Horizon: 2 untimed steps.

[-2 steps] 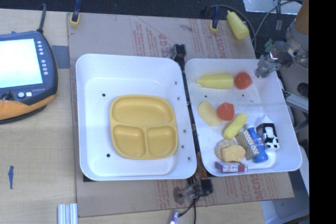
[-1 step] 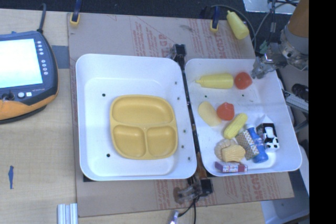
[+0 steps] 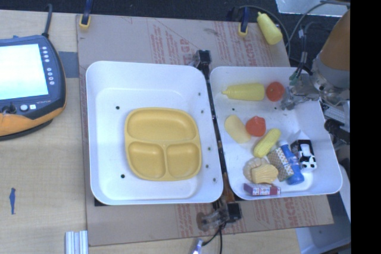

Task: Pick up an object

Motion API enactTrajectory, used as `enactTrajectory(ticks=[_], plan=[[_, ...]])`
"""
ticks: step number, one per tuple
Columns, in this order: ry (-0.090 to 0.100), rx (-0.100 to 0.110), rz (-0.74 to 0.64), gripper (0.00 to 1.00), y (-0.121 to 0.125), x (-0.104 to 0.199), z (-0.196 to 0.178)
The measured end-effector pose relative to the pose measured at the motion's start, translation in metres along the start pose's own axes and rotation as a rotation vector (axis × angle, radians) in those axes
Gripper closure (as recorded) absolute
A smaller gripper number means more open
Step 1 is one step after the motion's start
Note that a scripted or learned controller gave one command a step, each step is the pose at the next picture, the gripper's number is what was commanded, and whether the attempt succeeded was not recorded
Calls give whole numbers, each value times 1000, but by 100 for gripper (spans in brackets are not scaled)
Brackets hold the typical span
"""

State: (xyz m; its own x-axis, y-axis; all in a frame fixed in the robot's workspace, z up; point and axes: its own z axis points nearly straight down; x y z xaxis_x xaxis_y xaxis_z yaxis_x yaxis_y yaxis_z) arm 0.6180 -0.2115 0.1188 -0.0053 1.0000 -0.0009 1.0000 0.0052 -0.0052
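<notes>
Two shallow white bins of smooth moulded plastic, with rounded corners, are set side by side on a brown cardboard sheet [image 3: 155, 38] laid over a pale wood-grain bench.

The left bin [image 3: 104, 128] holds a single yellow divided tray [image 3: 162, 143], matt and rounded, with one long compartment above two smaller ones.

The right bin [image 3: 324, 178] holds a scatter of small toy-like items. A yellow elongated piece [image 3: 244, 91] lies near the far wall, with a round red piece [image 3: 274, 91] just beside it. Nearer the middle are a pale yellow oval piece [image 3: 237, 128], a red rounded piece [image 3: 256, 126] just beside it, and a glossy yellow cylinder [image 3: 266, 142] lying at a slant. At the near edge a cluster is packed closely: a lumpy yellow piece [image 3: 262, 172], a speckled brown block [image 3: 278, 161], a blue tube [image 3: 291, 164], a black-and-white figure [image 3: 306, 154] and a flat dark red bar [image 3: 261, 190].

The gripper [image 3: 293, 97], of grey metal, is seen at the far right corner of the right bin, close beside the round red piece. Whether anything is between its fingers cannot be told; the detail is too small and blurred.

Outside the bins, a yellow oblong object [image 3: 269, 28] lies on the cardboard's far edge, and a handheld control pendant [image 3: 27, 83] with a lit screen rests on the bench at the left.
</notes>
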Motion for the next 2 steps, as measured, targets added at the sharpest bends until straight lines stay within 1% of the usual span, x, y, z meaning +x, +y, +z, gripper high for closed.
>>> enactTrajectory(ticks=[1, 2], plan=[[1, -3, 1, 100, 11, -1, -14], [1, 0, -1, 100, 13, 9, -11]])
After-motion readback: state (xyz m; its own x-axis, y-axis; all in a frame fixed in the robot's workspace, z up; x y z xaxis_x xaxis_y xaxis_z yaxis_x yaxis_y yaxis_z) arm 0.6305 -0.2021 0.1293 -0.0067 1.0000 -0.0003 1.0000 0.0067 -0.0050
